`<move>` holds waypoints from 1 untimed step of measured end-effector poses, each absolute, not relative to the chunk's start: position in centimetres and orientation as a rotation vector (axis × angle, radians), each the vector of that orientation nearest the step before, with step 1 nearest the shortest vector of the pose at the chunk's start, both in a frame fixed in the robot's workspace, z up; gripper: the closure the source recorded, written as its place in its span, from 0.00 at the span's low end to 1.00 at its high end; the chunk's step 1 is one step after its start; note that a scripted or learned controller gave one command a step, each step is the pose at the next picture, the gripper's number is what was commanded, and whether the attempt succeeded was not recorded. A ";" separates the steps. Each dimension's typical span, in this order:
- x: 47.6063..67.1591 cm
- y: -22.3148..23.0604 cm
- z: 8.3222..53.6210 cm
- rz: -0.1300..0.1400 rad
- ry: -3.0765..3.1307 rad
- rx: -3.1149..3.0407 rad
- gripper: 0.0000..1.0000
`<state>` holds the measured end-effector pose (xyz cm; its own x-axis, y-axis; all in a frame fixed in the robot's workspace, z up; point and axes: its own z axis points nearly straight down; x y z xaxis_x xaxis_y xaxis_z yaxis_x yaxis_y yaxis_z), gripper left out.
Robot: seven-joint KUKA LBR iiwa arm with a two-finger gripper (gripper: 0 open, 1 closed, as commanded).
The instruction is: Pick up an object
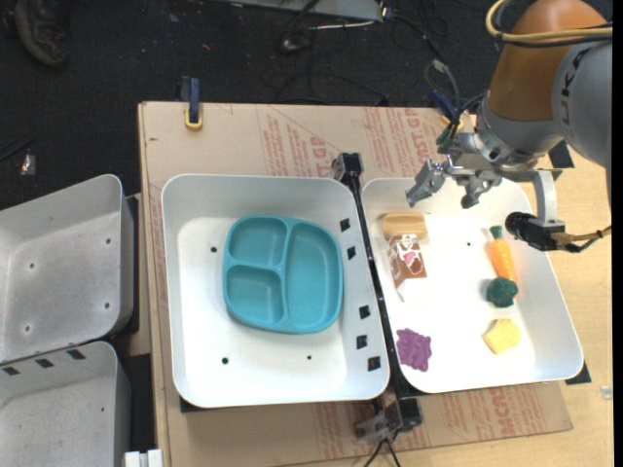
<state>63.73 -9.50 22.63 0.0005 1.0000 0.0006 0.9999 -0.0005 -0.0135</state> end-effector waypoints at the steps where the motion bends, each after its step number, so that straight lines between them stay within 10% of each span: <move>1: 63.9 -9.5 23.5 0.000 -2.223 -2.220 0.00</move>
